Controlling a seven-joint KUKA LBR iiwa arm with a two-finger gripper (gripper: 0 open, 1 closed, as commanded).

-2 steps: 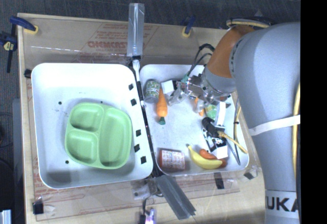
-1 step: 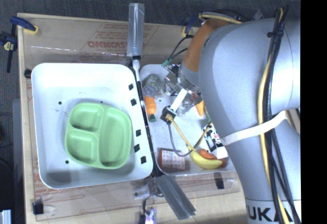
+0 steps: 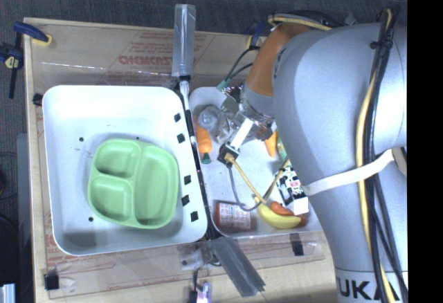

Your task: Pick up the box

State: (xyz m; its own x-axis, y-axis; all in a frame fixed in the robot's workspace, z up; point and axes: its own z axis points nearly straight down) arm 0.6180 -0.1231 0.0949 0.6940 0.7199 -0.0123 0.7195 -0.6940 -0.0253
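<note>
The box (image 3: 291, 191), white with black and red print, lies at the right side of the right bin (image 3: 208, 97), partly under the arm. My gripper (image 3: 223, 123) hangs over the back left part of that bin, up and to the left of the box and apart from it. It is close to a clear, shiny object (image 3: 208, 117) and an orange carrot (image 3: 203, 142).
A banana (image 3: 280, 220) and a small red item (image 3: 279, 208) lie just in front of the box. A brown can (image 3: 233, 216) lies at the bin's front. The left bin (image 3: 62, 108) holds a green divided plate (image 3: 133, 183). The grey arm covers the right bin's right side.
</note>
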